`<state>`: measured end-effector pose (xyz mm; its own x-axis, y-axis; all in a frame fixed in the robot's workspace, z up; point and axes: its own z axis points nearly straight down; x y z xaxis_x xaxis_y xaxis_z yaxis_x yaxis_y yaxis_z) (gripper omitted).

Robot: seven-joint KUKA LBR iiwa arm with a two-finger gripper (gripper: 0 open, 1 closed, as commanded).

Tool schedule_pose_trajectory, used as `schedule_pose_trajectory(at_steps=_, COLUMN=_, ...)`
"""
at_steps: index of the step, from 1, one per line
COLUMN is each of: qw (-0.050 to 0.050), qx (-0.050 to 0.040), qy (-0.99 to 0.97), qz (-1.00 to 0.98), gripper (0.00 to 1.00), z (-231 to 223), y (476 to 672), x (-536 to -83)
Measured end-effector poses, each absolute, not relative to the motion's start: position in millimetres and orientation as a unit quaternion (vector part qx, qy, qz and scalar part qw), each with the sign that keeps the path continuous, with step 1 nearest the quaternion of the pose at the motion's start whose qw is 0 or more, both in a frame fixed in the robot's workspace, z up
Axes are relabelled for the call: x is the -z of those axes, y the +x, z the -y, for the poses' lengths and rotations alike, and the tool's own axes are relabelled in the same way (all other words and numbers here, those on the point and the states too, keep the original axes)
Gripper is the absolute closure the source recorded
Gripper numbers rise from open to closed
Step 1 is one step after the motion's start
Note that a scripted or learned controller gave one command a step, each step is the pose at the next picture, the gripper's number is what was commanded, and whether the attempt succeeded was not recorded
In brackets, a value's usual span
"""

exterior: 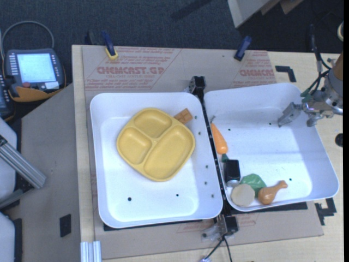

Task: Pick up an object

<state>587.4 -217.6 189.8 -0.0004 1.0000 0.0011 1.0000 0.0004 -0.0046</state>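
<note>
Camera view — the gripper [297,115] hangs over the right bin's [322,162] far right corner, fingers spread apart, gripping nothing. Objects crowd that bin's near-left corner: carrot [219,139], black block [232,170], green piece [254,180], drumstick [271,191]. Left bin [103,162] — a yellow divided plate [156,144].

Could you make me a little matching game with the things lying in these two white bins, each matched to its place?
Things:
1. yellow plate
2. carrot
3. drumstick
4. claw

Places:
A. near the right bin's front wall
B. over the right bin's far right part
C. in the left bin
D. in the right bin, beside the divide

Pairs: 1-C, 2-D, 3-A, 4-B
</note>
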Motion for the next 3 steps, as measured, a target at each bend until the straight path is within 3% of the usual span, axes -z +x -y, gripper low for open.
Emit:
schedule_pose_trajectory(at_steps=2, qw=0.0, qx=0.0068, qy=-0.705, qz=0.709, gripper=0.0, z=208.3, y=603.0, x=-104.0)
schedule_pose_trajectory(at_steps=3, qw=-0.007, qx=0.0037, qy=-0.705, qz=0.71, gripper=1.0, z=213.4, y=603.1, x=-114.0)
